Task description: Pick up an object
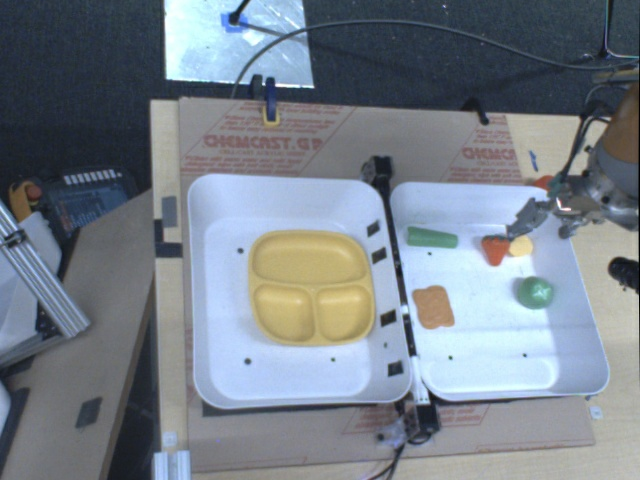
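In the right bin [575, 368] lie four small things. A green stick [432, 236] rests in the far left part of that bin, close to the divider. A red piece [495, 251] and a yellow piece [520, 247] lie side by side, touching or nearly so, in the far middle of the bin. A green ball [535, 292] sits to the right, nearer than the red and yellow pair. A flat orange slice [433, 306] lies in the left part, nearer than the stick and just beside the divider.

The gripper [528, 218] reaches in from the right, over the far right part of this bin. Its tip hangs just above the yellow piece, pointing down and left. Whether it is released or clenched cannot be told from this view, and nothing is seen grasped in it. Whether it touches the yellow piece cannot be told either. The grey arm [610, 183] behind it crosses the right rim of the bin.

The left bin [215, 268] holds a yellow tray [310, 286] with three compartments, one long at the far side and two smaller at the near side. It sits about in the middle of that bin.

Both bins rest on a brown board [300, 133]. Beyond it, on the dark floor, lies a silvery sheet [235, 28] with a black cable [430, 33] running across to the right.
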`<move>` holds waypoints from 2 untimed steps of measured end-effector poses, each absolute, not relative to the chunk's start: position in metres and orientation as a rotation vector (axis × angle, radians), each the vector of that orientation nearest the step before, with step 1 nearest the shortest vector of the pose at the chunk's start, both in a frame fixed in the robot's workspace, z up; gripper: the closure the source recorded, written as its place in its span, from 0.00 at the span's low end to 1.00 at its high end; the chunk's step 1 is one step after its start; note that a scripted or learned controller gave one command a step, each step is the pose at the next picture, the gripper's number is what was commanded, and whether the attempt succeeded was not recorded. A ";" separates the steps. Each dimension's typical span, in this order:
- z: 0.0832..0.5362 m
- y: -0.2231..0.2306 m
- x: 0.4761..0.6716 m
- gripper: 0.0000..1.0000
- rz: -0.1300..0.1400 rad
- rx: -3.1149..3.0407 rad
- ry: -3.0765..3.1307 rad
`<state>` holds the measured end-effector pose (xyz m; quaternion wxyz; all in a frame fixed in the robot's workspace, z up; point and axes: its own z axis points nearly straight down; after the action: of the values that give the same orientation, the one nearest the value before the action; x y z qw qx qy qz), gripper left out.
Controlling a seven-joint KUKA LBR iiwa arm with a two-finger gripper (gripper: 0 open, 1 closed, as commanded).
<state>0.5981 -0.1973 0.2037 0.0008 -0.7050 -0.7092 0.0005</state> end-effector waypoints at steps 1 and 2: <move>0.145 -0.192 0.605 0.00 0.001 -2.212 -2.228; 0.083 -0.193 0.607 0.00 0.002 -2.215 -2.225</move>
<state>0.6067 -0.1926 0.0825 0.0012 -0.7056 -0.7086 0.0008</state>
